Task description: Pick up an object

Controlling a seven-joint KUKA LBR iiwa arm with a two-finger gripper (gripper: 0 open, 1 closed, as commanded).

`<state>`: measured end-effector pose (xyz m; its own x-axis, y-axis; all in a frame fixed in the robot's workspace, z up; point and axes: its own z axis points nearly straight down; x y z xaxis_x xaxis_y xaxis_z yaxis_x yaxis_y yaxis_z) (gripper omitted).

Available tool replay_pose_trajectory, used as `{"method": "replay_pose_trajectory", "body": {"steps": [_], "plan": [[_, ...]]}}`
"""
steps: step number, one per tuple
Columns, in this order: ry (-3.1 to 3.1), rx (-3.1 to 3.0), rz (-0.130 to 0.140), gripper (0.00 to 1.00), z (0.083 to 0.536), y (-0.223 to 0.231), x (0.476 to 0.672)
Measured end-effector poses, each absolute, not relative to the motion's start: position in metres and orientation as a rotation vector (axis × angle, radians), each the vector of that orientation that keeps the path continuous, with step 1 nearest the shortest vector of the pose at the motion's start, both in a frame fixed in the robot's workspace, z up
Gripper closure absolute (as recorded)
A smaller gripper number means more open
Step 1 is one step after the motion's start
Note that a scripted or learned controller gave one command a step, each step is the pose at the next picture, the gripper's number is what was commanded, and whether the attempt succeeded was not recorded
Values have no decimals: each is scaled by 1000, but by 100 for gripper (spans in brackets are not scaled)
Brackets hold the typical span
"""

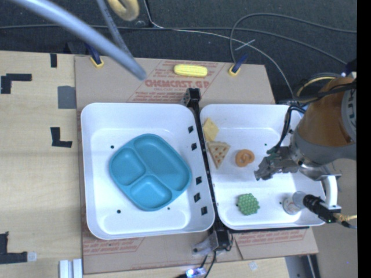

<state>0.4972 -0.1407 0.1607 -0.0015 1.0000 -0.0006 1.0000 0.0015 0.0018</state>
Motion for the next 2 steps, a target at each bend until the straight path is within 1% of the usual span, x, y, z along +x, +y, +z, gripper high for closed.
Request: {"method": "replay_pose_trajectory", "body": {"steps": [2], "plan": [[2222, 2217, 3, 100, 264, -123, 488]]}}
